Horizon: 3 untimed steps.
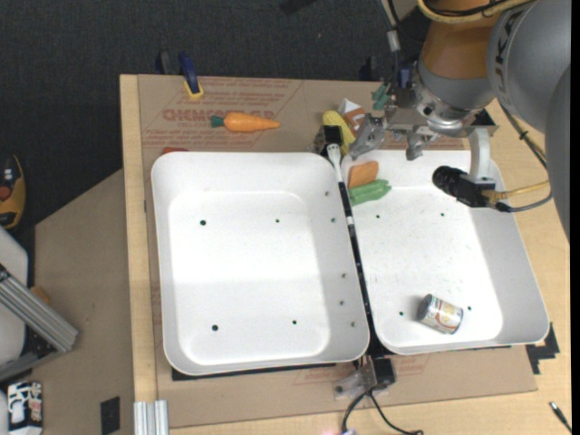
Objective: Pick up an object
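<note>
Nothing picked up yet; every object lies loose.
The arm (507, 43) hangs over the right bin's (489, 270) far edge, gripper (391, 139) just above the orange block (363, 172) and green piece (370, 191); its grip I cannot tell. A can (441, 314) lies near the front.

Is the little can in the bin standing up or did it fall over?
Fallen over. The can lies on its side near the front of the right bin, with one round end facing the camera.
</note>
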Each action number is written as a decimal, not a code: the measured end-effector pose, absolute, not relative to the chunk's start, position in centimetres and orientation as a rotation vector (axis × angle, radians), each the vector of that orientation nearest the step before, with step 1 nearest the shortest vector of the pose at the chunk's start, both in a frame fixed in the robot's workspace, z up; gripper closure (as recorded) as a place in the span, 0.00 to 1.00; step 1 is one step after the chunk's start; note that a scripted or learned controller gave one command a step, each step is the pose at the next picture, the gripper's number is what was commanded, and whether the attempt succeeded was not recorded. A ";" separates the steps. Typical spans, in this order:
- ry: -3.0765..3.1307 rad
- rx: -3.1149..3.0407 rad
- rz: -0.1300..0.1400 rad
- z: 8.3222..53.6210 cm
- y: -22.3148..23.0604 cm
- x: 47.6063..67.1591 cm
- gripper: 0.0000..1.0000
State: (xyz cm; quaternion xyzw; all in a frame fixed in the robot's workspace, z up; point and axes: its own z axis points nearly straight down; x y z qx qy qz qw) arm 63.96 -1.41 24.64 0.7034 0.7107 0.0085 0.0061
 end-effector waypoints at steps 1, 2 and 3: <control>2.221 2.216 0.003 24.6 -2.0 63.6 1.00; 2.225 2.205 0.024 38.2 4.6 60.0 1.00; 2.236 2.222 -0.015 25.5 10.9 58.3 1.00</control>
